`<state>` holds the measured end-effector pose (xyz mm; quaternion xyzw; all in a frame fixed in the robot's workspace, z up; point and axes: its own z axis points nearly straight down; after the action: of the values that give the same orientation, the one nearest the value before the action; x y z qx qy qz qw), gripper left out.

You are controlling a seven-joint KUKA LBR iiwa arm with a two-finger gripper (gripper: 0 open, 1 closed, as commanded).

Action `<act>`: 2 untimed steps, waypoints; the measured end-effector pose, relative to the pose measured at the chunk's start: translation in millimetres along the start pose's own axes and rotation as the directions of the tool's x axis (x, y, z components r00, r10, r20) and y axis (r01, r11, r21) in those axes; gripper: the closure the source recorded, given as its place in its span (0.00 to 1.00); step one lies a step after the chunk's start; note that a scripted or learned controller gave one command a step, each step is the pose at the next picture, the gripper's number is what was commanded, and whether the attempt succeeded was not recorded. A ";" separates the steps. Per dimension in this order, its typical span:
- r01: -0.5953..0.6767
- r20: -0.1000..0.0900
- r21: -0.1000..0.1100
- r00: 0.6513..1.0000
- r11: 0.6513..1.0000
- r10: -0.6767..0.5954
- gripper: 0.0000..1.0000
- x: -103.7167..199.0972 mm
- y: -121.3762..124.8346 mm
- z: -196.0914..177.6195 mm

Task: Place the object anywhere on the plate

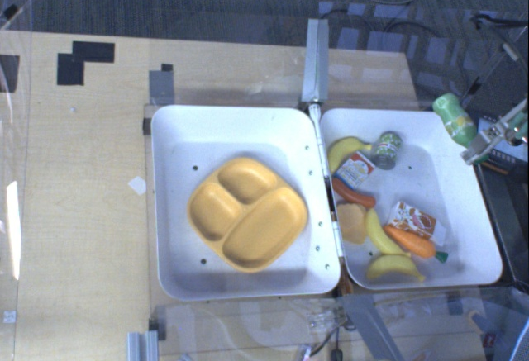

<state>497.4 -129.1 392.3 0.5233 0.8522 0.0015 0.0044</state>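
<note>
1. Carrying the green object (453, 118) across to the plate (248, 212) looks like the step in hand. The object sits well to the right of the plate, over the far rim of the right bin (463, 211).
2. It is pale green, rounded and smooth, with a lighter patch on its upper side. What kind of thing it is cannot be told at this size.
3. The gripper (488, 143) is just beside it, on the side away from the plate. Whether it is clamped on the object, apart or together, I cannot tell.
4. To do the step well, I judge the arm should lift enough to clear the rims between the bins, then travel left until it is above the plate.
5. The plate is yellow with three shallow compartments and lies in the middle of the left bin (165, 186). Any compartment will serve, so the large one nearest the right bin is the easiest target.
6. A rounded object may roll, so a low release inside a hollow seems wise.
7. Right of the plate, in the right bin, lie a can (386, 149), a carrot (411, 242) and other items to be passed over.
</note>
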 end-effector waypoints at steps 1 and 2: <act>-0.016 -0.004 0.004 1.000 1.000 0.016 1.00 45.4 34.1 160.2; 0.073 -0.004 0.001 0.997 0.997 -0.073 1.00 137.5 62.2 139.0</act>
<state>491.9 21.4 252.9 0.4917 0.8707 0.0019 0.0026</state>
